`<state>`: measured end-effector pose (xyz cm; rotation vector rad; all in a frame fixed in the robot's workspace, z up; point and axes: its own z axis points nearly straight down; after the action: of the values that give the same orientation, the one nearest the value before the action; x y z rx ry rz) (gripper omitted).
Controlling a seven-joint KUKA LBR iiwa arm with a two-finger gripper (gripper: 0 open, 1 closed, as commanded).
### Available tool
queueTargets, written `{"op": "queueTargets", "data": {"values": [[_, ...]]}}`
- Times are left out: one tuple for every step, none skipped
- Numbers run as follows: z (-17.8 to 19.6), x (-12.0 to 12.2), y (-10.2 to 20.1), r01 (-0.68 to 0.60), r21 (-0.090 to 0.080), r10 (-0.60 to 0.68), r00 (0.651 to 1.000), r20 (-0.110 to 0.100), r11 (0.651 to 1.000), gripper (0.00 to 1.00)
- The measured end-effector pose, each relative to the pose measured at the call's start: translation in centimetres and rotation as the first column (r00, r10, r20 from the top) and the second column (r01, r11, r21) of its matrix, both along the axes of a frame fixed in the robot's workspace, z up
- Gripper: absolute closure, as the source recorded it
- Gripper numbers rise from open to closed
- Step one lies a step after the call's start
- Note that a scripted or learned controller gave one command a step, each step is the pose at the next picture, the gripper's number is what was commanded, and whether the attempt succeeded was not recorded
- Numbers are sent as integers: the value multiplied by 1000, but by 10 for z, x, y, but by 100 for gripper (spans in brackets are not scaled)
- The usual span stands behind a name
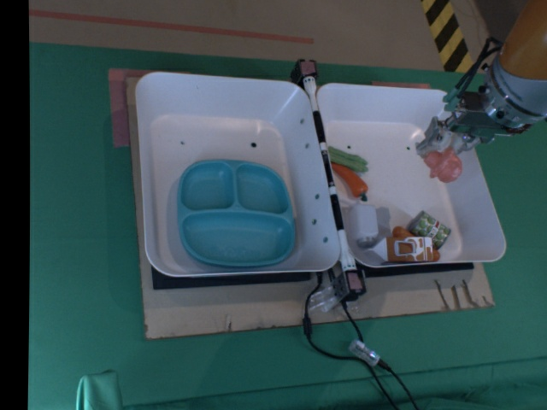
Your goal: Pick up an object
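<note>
My gripper (444, 148) hangs over the right bin (483, 220), close to its far right wall. A small pink toy (446, 166) sits between the fingertips, and the fingers are shut on it. The toy juts out below the fingers, and its underside appears lifted off the bin floor. The grey arm with its orange band (526, 45) comes in from the upper right.
The right bin also holds a green pod (349, 158) and a carrot (351, 180) by the divider, a white cup (365, 223), an orange carton (410, 248) and a green can (429, 227) near the front. A teal divided plate (235, 213) lies in the left bin (162, 101). Cables (359, 348) trail in front.
</note>
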<state>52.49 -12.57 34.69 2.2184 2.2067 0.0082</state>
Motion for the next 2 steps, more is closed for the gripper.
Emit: {"op": "queueTargets", "data": {"values": [[2, -34, 53, 0, 5, 0, 1000, -7, 1000, 100], [2, -34, 52, 0, 4, 0, 1000, -6, 1000, 0]]}}
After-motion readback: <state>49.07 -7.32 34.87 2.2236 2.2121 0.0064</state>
